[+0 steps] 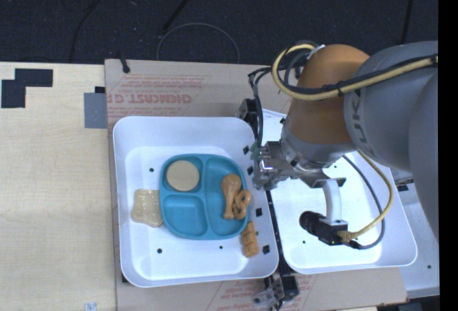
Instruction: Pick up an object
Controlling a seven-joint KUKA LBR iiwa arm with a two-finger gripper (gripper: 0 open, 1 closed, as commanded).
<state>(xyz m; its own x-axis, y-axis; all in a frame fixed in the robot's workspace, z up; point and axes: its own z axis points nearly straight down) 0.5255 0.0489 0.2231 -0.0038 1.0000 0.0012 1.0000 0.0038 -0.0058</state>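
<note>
Two white bins sit side by side on the bench, and the left bin (136, 159) holds everything worth picking. A blue tray (204, 196) with three compartments lies in its middle: the upper-left compartment carries a round tan biscuit (182, 175), the lower-left one looks bare, and the right one holds a knobbly brown pretzel piece (234, 196). Outside the tray, a pale cracker (147, 206) lies touching its left edge on the bin floor, and a small brown chunk (249, 239) lies just beside its lower-right corner. The right bin (401, 249) has the arm (372, 116) over it, with a black fitting (323, 226) and a yellow cable (372, 220) low above its floor. The gripper (262, 168) appears to sit near the wall between the bins, close to the tray's right edge; from this view I cannot tell how its jaws stand, and nothing can be seen between them. I judge all these pieces to be light, stiff toy foods, probably smooth plastic and a little slippery. The biscuit is flat and low, so hard to pinch; the pretzel piece, taken across its narrow middle, or the chunk across its short sides, seems the easier hold. The tray itself is light and may shift if nudged.
</note>
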